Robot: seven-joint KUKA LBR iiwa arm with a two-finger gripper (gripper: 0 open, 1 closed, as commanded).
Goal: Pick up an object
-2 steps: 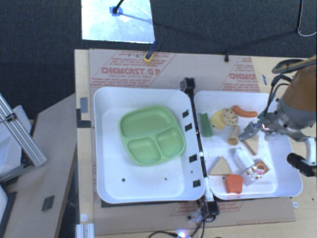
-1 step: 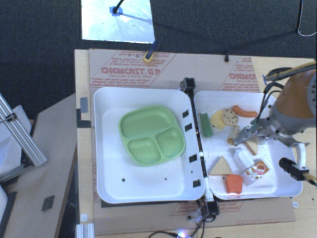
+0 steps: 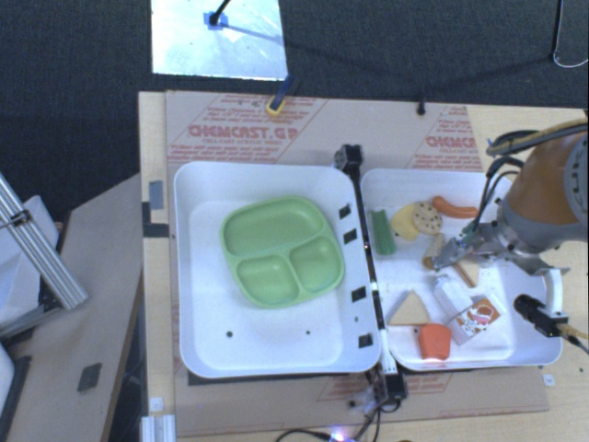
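Two shallow white bins stand side by side on the bench. The left bin (image 3: 198, 339) holds one thing, a pale green plastic plate with three compartments (image 3: 281, 250), lying near its middle with bare white floor all around it, widest toward the near edge.

The right bin (image 3: 529, 353) is more crowded. I count about eight small things in it. A dark green flat bar (image 3: 382, 231) lies next to the divider between the bins. Just right of it are a yellow rounded piece (image 3: 405, 221) and a beige speckled cookie-like disc (image 3: 426, 217), touching each other. One orange sausage-shaped piece (image 3: 455, 207) lies near the far wall. A tan wedge like a slice of cheese (image 3: 409, 309) sits in the near half, and an orange-red cup-shaped block (image 3: 435, 342) stands close to the near rim. Beside it a small white carton with a red print (image 3: 475, 319) lies tilted, and a white block (image 3: 450, 292) touches its far end.

The grey arm with the orange band (image 3: 552, 187) comes in from the right over this bin. Its gripper (image 3: 453, 254) is low among the objects, between the cookie disc and the white block. I cannot tell how wide it is open, and I see nothing clearly held in it. A small tan piece (image 3: 466, 272) lies just beside its tip. Free floor remains mostly at the right near corner.
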